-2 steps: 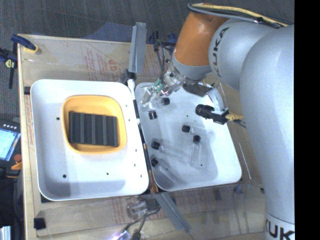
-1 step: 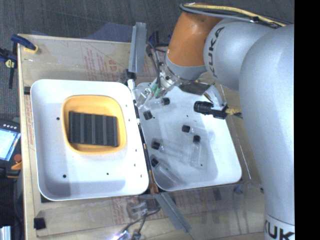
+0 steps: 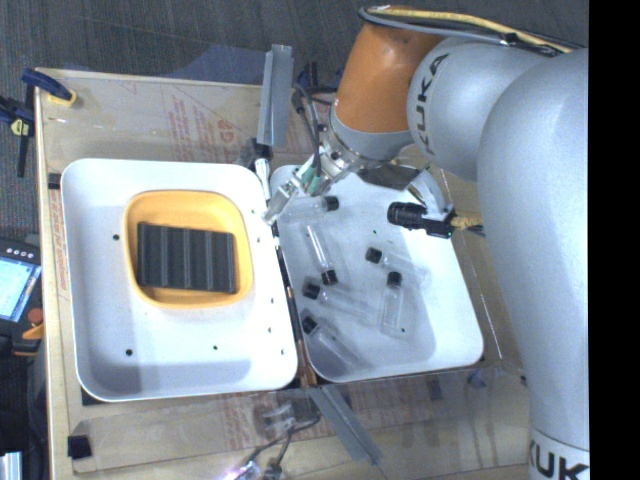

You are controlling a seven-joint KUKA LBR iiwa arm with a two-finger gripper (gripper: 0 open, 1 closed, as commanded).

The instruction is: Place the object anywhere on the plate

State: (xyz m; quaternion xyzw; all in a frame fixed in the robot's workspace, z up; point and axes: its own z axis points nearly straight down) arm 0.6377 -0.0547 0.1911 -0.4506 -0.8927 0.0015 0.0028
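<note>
A yellow plate with a dark ridged insert lies in the left white bin. Several clear vials with black caps lie scattered in the right white bin: one vial is near its left wall, another is toward the middle, and a third is at the front left. My gripper hangs low over the right bin's back left corner, close to the wall between the bins. It is just behind a small black-capped piece.
The grey arm with its orange band covers the back right of the right bin. A black cylindrical part sticks out below the wrist. Metal brackets stand behind the bins, and clamps sit at the bench's left corner.
</note>
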